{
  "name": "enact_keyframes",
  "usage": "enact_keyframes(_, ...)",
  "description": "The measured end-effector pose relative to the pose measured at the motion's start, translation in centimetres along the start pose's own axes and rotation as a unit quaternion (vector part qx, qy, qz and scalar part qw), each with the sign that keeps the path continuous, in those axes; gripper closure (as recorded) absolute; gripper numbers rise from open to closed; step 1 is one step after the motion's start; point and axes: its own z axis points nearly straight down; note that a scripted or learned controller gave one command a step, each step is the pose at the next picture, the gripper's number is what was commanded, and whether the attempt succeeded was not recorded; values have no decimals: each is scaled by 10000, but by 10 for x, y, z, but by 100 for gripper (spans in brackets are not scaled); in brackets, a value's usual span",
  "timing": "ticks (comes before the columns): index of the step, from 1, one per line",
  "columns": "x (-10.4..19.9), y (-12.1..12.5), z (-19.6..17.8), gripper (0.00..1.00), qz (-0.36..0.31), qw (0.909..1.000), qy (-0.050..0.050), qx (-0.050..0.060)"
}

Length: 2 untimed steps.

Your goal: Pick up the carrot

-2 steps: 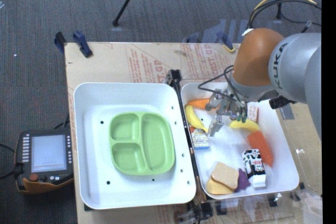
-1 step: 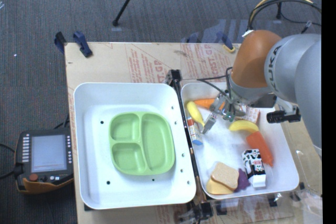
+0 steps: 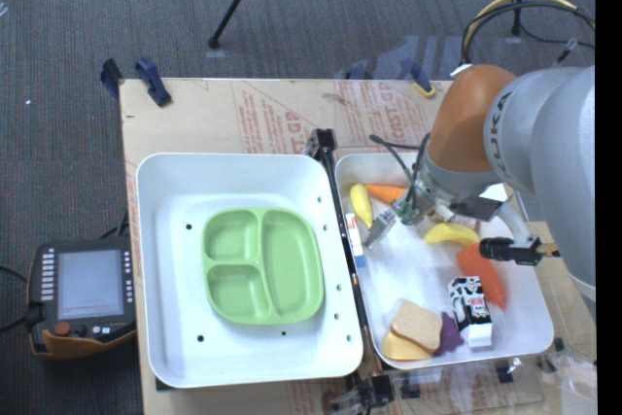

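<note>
The carrot [image 3: 386,192] is a small orange piece lying near the back left of the right bin [image 3: 540,330], its right end hidden under the arm. It lies next to a yellow banana-like piece [image 3: 361,202]. My gripper [image 3: 394,220] is low inside this bin, just in front of the carrot and slightly to its right. Nothing shows clearly as held. The grey wrist with its orange band [image 3: 471,117] hangs over the back of the bin and hides part of it.
The right bin also holds a yellow piece [image 3: 451,233], an orange-red piece [image 3: 483,275], a small milk carton [image 3: 470,308], a bread slice [image 3: 419,326] on cheese and a purple bit [image 3: 451,332]. The left bin [image 3: 148,209] holds a green divided plate [image 3: 262,265].
</note>
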Motion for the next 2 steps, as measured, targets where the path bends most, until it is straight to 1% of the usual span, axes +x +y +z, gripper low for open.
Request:
enact_keyframes(1, -17, 16, 0, 0, 1245, 9922, 8, 8)
enact_keyframes(2, -13, -42, -1, 0, 341, 9994, -27, -36)
